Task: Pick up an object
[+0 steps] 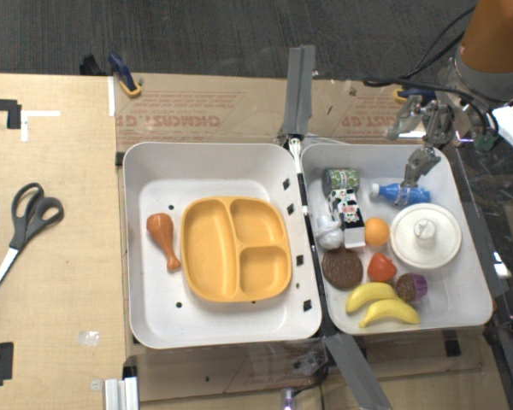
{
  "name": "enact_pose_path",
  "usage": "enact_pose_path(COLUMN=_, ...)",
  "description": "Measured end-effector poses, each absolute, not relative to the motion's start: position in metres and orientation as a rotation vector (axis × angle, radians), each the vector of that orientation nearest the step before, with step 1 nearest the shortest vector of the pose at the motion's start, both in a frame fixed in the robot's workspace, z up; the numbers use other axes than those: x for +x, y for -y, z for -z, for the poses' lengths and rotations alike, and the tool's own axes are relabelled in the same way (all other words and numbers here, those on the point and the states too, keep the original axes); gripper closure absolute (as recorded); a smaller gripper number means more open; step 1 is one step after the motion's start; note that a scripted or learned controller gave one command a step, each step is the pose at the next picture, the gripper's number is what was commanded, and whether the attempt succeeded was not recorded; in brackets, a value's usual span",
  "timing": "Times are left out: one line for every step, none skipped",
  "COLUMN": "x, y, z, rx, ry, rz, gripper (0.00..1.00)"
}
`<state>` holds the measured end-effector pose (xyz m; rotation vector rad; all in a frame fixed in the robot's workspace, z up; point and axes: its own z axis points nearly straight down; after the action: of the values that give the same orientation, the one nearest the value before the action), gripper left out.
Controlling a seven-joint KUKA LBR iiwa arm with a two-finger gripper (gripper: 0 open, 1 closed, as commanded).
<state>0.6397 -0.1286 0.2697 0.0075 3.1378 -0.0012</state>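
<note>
The small blue plastic bottle with a white cap lies on its side near the far edge of the right-hand shallow white bin, close to its far right corner. The two-finger metal gripper hangs directly above the bottle's right end, one visible finger pointing down toward it. Whether finger and bottle touch cannot be determined. How far the gripper is open cannot be determined either, and no object is visible between its fingers.

Just nearside of the bottle stands a round white lidded bowl. To the bottle's left lie a green-labelled can and a black-and-white cow-patterned carton; writing on both is too small to read. An orange ball-shaped fruit sits between the carton and the bowl. Toward the bin's near edge lie a brown round cookie-like disc, a red tomato-shaped piece, a purple rounded piece and two yellow bananas.

The left-hand shallow white bin holds a yellow three-compartment plate at its centre, with a brown toy drumstick just beside the plate's left edge.

Beyond both bins, a brown cardboard sheet carries printing that appears upside-down and is not reliably legible. Black-handled scissors lie near the bench's left edge.
</note>
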Motion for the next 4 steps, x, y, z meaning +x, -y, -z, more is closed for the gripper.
enact_pose_path(x=0.618, y=0.137, z=-0.123, rx=0.044, ry=-3.139, rz=0.001, gripper=0.00)
enact_pose_path(x=0.637, y=0.114, z=-0.104, rx=0.276, ry=-3.160, rz=0.026, gripper=0.00)
enact_pose_path(x=0.625, y=0.106, z=-0.099, rx=0.548, ry=-3.114, rz=0.021, gripper=0.00)
enact_pose_path(x=0.613, y=0.192, z=-0.094, rx=0.664, ry=-3.065, rz=0.001, gripper=0.00)
